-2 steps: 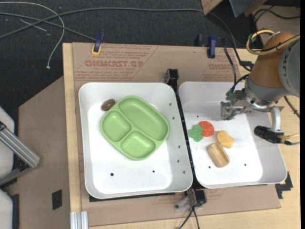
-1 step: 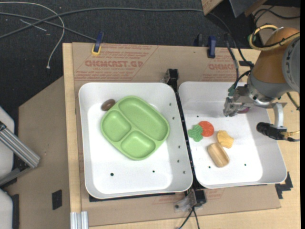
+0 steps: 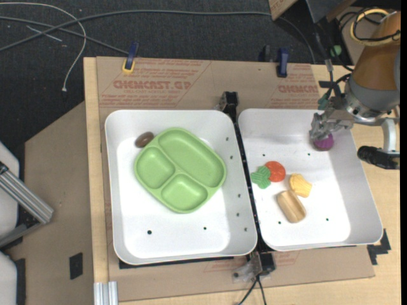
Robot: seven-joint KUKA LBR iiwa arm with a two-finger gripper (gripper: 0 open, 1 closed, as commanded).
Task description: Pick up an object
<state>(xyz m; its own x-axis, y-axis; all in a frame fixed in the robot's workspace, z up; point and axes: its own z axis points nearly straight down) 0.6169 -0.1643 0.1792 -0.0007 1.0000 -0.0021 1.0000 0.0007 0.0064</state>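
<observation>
**Gripper down over a purple piece in the right bin**

From the overhead camera I saw the grey two-finger gripper (image 3: 325,132) lowered into the far right corner of the right-hand shallow white bin (image 3: 356,230). A small rounded purple object (image 3: 325,143) sat directly beneath it, touching or nearly touching the tool. Only its lower edge was visible to me, so I could not make out a long axis or which way it pointed. It looked matte, violet and roughly ball-shaped. I could not tell whether the tool was spread or pinching it.

Nearer the middle of that bin lay a red-and-green toy vegetable (image 3: 268,173), a yellow toy piece (image 3: 300,185) just beside it, and a tan bread-like cylinder (image 3: 291,206) whose long axis ran diagonally toward the bin's near right.

The left-hand shallow white bin (image 3: 127,234) held a light green three-compartment plastic tray (image 3: 180,169), with a small brown oval piece (image 3: 145,139) at its far left edge.

Both bins rested on a brown cardboard-covered bench (image 3: 191,75) clamped at the back, above dark carpet with loose cables.
</observation>
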